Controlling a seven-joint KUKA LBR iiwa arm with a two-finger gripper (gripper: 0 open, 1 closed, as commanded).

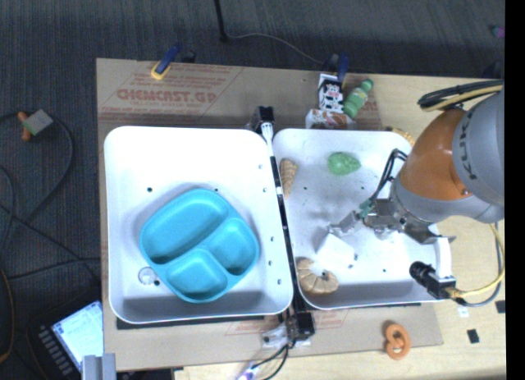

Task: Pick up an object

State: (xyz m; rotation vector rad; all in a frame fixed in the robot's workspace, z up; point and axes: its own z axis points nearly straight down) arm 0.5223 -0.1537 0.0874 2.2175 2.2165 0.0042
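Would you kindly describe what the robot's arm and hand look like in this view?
The arm is a rounded grey body with a broad orange band above the wrist. Yellow and black cables loop over its top. The hand is a small metallic grey assembly with thin dark cables running to it.

Two shallow white bins sit side by side on the worktop (123, 83): the left bin (123, 206) and the right bin (369, 288).

The left bin holds one blue divided tray (199, 243) with three compartments.

The right bin holds one green lump (344, 162) toward its upper middle, one white flat piece (332, 249) near the centre, and two tan, ridged pieces: one (289, 173) at the upper left corner, one (316, 277) at the lower left.

One arm (447, 169) enters from the right.

On the bare worktop lie one orange ring (397, 339) at the lower right and two blue clamps, one (166, 61) at the upper left and one (342, 65) at the upper middle.
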